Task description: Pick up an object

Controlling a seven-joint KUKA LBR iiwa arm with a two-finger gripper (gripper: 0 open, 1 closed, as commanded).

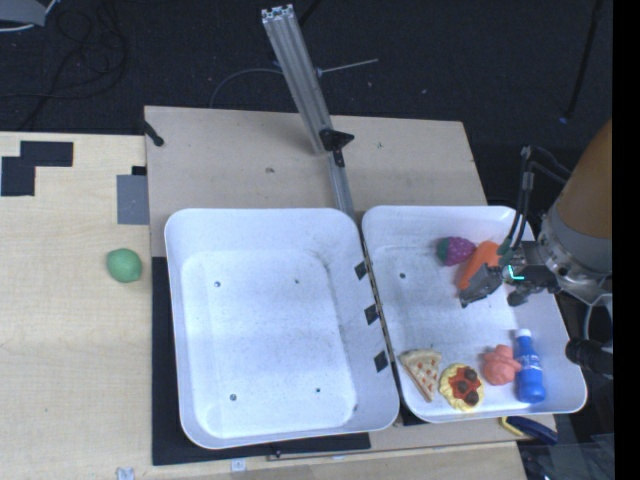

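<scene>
**Orange carrot toy approached in the right bin**

The dark two-finger gripper (478, 290) is seen low over the right shallow white bin (400, 230), reached in from the right edge. Its tip is placed just beside an orange carrot-shaped toy (481, 258), which lies tilted against a purple grape-cluster toy (455, 249). Whether the jaws are released or clenched cannot be told; nothing is shown clearly between them. The carrot is judged the likely target, being nearest. Along the bin's near wall a pizza-slice toy (422, 371), a round red-and-yellow toy (461, 385), a pink lump (498, 364) and a blue bottle (528, 370) are gathered, well apart from the gripper.
</scene>
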